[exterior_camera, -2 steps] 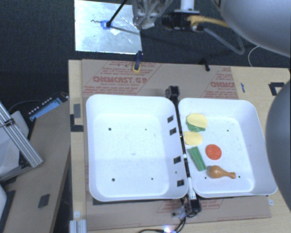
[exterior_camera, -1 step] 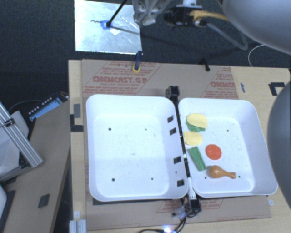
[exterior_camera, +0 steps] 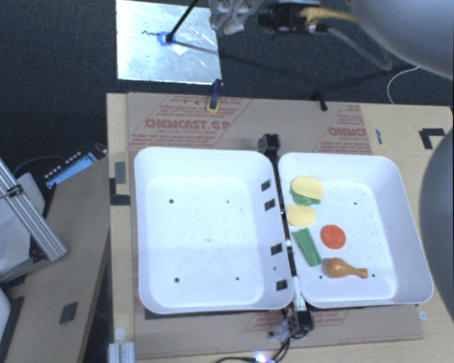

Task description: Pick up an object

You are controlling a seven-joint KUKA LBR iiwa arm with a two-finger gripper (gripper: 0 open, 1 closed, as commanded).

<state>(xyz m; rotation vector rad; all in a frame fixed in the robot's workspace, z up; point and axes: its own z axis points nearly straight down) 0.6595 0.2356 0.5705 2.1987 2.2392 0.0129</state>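
Note:
The right bin (exterior_camera: 397,213) holds several toy foods near its left wall. A yellow rounded piece (exterior_camera: 307,188) lies at the back, with a smaller pale yellow piece (exterior_camera: 301,215) just in front of it. A green stick (exterior_camera: 307,247) lies along the bin's left wall. To its right sit a red disc (exterior_camera: 333,236) and, nearer the front, a brown drumstick (exterior_camera: 345,269). My gripper (exterior_camera: 228,15) is high at the top edge of the view, far behind both bins and well away from every object.
The left bin (exterior_camera: 206,234) adjoins the right one, joined by a black divider with clips (exterior_camera: 277,213). Both rest on a cardboard sheet (exterior_camera: 184,120). A shiny metal plate (exterior_camera: 167,42) lies behind them. An aluminium frame (exterior_camera: 28,220) stands at the left.

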